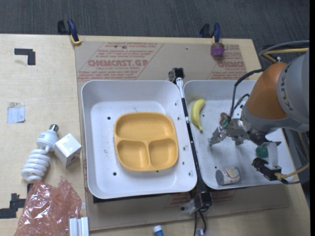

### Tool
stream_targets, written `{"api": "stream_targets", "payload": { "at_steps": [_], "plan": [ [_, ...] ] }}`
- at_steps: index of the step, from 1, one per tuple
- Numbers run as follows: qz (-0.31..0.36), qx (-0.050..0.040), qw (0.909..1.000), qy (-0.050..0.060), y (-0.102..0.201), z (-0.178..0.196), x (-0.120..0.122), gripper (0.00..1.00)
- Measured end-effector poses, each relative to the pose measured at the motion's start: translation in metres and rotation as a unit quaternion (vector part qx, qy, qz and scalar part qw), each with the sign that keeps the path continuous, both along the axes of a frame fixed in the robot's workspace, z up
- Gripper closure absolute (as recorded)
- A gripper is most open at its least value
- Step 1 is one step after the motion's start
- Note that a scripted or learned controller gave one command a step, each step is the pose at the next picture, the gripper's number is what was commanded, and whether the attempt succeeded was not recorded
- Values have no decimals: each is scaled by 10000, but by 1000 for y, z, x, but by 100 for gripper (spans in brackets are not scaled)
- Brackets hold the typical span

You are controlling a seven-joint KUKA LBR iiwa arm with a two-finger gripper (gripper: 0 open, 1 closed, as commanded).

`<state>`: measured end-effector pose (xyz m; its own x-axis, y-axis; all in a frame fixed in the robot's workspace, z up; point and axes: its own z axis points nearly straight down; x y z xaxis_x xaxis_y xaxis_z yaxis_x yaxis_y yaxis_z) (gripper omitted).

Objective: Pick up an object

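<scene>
Yellow tray (146,141) in left bin (98,95), banana (198,113), can (228,175) in right bin (216,88), pincer (216,137) released

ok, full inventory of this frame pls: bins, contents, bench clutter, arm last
bins: 2, white, side by side on the bench
tray: 1, yellow, three compartments, in the left bin
banana: 1, yellow, right bin, near the divider
can: 1, pale with a label, on its side, right bin, front
teal thing: 1, right bin, by the wrist; too hidden to identify
bulb: 1, white spiral, bench left of the bins
cube: 1, white, beside the bulb
wrap: 1, pinkish plastic, bench front left
clamps: 2, blue, back edge of the board
purple thing: 1, below the right clamp
arm: 1, grey with orange band, over the right bin
gripper: 1, low in the right bin
</scene>
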<state>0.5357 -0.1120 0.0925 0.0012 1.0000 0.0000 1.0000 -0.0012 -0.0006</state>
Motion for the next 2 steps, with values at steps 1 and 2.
{"api": "stream_targets", "payload": {
  "at_steps": [1,2],
  "plan": [
    [-3,1,10000,-2,6,0,-58,0],
    [1,1,10000,-8,18,3,-58,0]
  ]
}}
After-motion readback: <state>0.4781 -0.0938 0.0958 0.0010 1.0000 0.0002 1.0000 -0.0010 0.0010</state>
